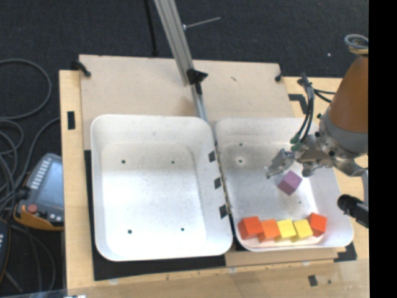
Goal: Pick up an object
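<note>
In the right bin, a small purple cube lies tilted on the floor. My gripper hangs right over it, reaching in from the right, with its two grey fingers spread to either side of the cube's top edge. The fingers stand open and I see no grip on the cube. Along the right bin's near wall sits a row of blocks: an orange block, a second orange block, two yellow blocks and a red-orange block.
The left bin lies beside the right one, split from it by a raised rim. A slanted metal rail rises from the back of the bench. Cables and a teach pendant lie at the far left.
</note>
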`<state>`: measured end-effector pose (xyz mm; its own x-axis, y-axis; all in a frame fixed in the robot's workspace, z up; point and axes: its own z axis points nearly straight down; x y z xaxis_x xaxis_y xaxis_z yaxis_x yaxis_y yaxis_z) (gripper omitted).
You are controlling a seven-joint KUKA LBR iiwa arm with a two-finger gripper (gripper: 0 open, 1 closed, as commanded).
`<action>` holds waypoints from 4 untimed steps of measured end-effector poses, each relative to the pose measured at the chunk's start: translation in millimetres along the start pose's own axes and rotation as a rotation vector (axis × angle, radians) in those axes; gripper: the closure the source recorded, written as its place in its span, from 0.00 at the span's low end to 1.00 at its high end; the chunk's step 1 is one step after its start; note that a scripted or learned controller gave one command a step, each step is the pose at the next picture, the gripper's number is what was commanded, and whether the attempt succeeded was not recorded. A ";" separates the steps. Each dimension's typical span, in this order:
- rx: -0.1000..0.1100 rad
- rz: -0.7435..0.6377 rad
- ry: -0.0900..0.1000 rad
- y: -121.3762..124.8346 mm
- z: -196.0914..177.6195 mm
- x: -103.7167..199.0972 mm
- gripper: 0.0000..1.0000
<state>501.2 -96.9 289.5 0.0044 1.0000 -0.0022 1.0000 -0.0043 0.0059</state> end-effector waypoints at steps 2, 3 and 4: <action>0.011 -0.007 0.003 32.0 171.7 -95.3 0.00; -0.001 -0.008 -0.001 75.3 192.4 -90.1 0.00; 0.000 -0.006 -0.001 73.8 181.4 -91.5 1.00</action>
<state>575.7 -189.1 108.8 -0.0018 1.0000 -0.0035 1.0000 0.0019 0.0054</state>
